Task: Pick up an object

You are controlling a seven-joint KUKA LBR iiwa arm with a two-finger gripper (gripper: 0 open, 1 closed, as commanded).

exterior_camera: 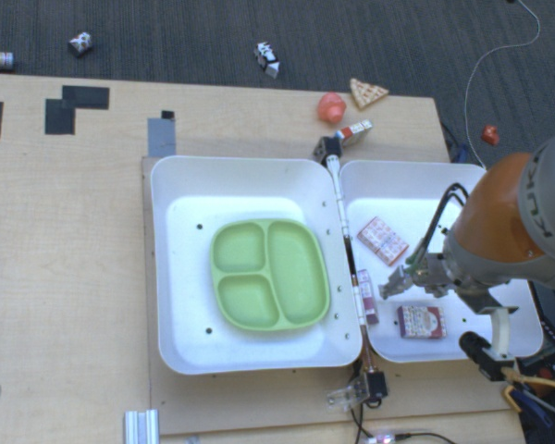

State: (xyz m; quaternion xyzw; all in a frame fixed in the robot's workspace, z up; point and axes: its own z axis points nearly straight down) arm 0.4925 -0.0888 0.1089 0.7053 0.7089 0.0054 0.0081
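The robot arm (499, 229) reaches in over the right bin (462, 178). Its pincer (402, 280) hangs low in that bin, and I cannot tell how it is set, because the tip is small and dark against the white floor.

Two small flat things lie in the right bin. A pink-and-white card (383, 240) lies just up and left of the pincer. A little red packet (419, 321) lies just below it. Nothing can be seen in the pincer, so I think the pick is not done yet.

The left bin (166, 276) holds a green tray (268, 276) with three parts. It is well apart from the pincer.

To do this step well, the pincer should choose one near thing, perhaps the card. It should come straight down over the middle of it, go right to the bin floor, and squeeze its edges before lifting. Flat things can slip out easily.
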